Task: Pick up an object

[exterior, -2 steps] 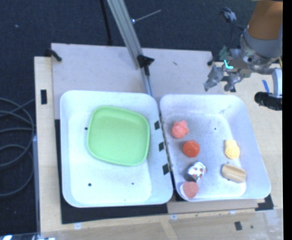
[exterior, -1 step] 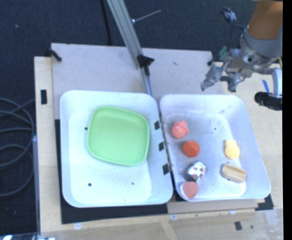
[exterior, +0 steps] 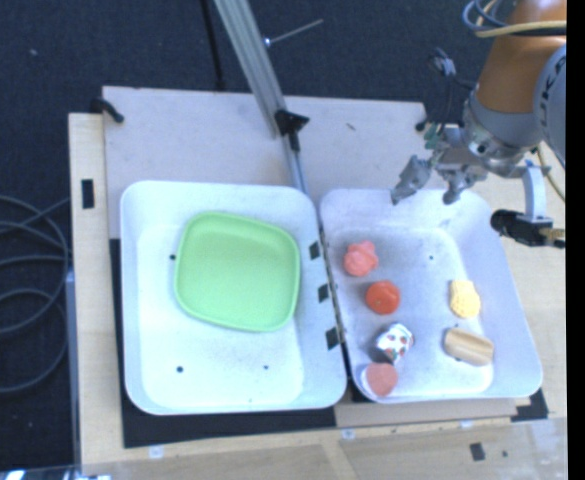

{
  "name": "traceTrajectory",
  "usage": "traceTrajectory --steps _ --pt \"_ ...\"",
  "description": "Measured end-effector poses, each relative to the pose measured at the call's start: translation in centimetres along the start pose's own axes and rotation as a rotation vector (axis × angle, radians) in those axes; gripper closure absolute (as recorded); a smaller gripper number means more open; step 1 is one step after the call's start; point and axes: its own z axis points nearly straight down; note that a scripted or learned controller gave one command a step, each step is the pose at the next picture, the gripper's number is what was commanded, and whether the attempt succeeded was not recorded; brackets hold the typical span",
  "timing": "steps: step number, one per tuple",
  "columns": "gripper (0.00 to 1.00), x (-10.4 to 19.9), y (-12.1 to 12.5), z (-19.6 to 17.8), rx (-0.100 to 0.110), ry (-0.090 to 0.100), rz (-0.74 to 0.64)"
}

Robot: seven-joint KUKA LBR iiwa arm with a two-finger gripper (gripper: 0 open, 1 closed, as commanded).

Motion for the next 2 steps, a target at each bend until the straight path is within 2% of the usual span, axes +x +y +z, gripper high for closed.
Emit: traceTrajectory --steps 2 --pt "0.0 0.1 0.8 11.4 0.0 0.0 -0.001"
